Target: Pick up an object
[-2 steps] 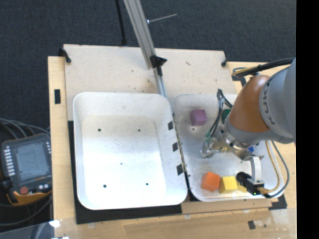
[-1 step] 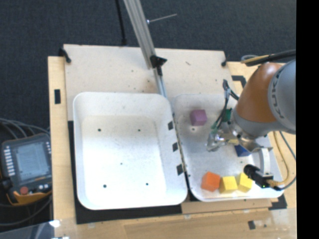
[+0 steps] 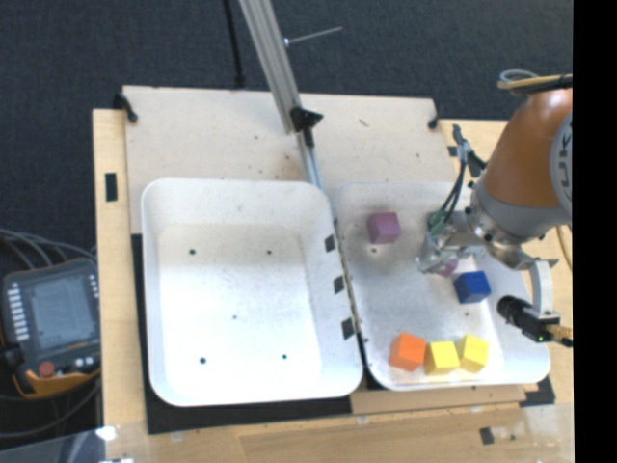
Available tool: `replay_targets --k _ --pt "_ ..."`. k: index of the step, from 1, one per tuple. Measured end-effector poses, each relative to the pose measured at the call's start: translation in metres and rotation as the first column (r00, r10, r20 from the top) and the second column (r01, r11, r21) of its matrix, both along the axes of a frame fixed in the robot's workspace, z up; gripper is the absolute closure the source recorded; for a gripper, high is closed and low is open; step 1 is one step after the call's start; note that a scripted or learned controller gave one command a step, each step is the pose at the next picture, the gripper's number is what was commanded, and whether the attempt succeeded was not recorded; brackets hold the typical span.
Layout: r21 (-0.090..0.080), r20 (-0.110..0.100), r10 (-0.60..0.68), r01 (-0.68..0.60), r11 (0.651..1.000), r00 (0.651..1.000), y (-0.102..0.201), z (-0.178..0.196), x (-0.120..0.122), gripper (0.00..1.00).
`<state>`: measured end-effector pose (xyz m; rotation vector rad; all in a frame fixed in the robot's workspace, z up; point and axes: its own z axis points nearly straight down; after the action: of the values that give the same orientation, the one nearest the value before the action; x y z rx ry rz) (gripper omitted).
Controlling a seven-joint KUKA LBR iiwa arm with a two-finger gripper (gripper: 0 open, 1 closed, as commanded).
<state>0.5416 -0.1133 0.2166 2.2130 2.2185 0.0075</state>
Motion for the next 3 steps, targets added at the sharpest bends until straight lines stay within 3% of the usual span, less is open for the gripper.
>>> replay_targets --k 1,3 --pt "0.001 -0.004 0.002 -0.002 1.000 1.000 -0.001 0.024 0.001 1.00" --pt "0.004 -0.006 0.006 -0.006 1.000 1.000 0.090 0.035 0.039 1.00"
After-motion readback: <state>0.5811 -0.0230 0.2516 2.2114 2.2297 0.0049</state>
